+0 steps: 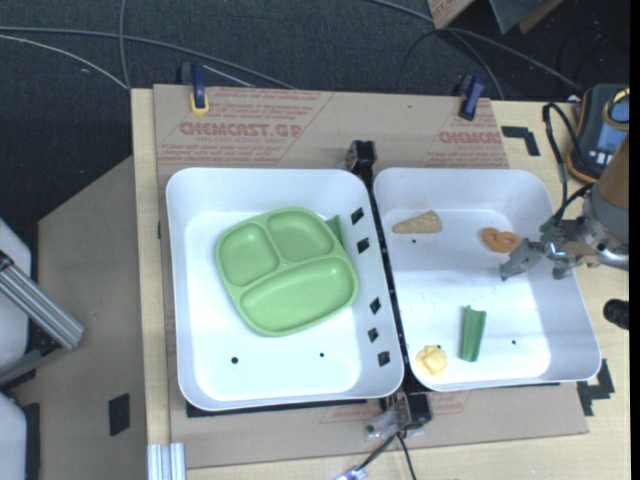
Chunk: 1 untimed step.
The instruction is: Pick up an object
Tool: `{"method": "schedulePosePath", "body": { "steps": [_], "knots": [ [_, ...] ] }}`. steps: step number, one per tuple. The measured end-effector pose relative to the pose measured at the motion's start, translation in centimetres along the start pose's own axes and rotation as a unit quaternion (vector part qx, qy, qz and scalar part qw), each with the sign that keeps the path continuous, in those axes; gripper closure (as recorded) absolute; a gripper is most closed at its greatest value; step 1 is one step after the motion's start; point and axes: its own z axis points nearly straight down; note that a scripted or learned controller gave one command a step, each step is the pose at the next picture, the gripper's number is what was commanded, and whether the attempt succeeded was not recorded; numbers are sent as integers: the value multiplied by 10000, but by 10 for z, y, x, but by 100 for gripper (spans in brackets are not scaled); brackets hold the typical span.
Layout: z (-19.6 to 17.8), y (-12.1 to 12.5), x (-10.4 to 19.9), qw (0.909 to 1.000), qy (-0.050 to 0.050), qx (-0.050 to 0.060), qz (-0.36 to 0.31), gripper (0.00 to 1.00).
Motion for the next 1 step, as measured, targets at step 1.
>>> {"method": "schedulePosePath", "body": {
  "steps": [1],
  "knots": [
    [52, 8, 7, 10000, -1, -3, 0, 0]
  ]
}}
